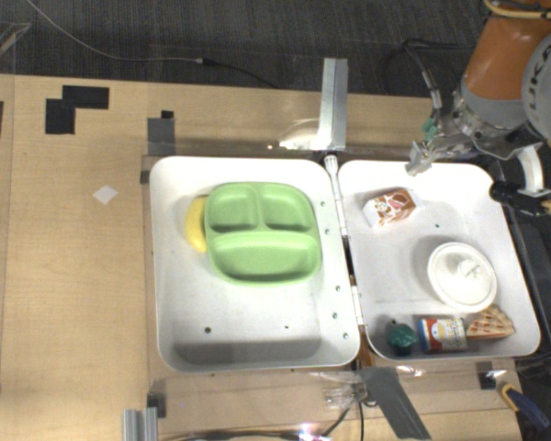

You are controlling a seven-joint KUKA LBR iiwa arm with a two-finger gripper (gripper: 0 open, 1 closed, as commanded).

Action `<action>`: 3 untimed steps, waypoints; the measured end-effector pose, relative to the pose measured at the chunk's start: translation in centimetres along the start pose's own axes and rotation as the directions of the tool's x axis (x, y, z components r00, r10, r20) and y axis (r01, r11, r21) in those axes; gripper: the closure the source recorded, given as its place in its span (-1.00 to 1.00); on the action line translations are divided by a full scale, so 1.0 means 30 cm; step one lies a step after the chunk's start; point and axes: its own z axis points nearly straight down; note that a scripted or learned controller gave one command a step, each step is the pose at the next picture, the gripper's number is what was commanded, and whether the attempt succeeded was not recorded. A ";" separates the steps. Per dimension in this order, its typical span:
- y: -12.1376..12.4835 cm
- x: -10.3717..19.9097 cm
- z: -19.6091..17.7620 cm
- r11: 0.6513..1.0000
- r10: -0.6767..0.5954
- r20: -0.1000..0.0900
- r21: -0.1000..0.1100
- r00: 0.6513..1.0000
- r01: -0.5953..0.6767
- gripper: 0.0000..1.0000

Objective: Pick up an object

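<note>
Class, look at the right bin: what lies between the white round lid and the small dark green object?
In the camera view, bare bin floor separates the white round lid from the dark green object; the can lies just beside that line.

The wooden counter [64, 274] carries two white bins side by side, touching along their inner edges: the left bin [248, 324] and the right bin [395, 265]. A metal post [334, 104] stands at the far edge, just behind where they meet. Black tape marks [73, 107] sit near the counter's far left corner, with a pale diamond patch [105, 194] closer in. Beyond the far edge, a thin cable [119, 55] trails across dark carpet [211, 12].
</note>
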 end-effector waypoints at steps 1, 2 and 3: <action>0.005 0.241 -0.305 0.998 0.057 -0.004 0.004 0.998 -0.057 1.00; 0.058 0.405 -0.643 0.993 0.119 -0.004 0.005 0.993 -0.119 1.00; 0.226 0.767 -0.780 0.971 0.237 -0.005 0.008 0.971 -0.237 1.00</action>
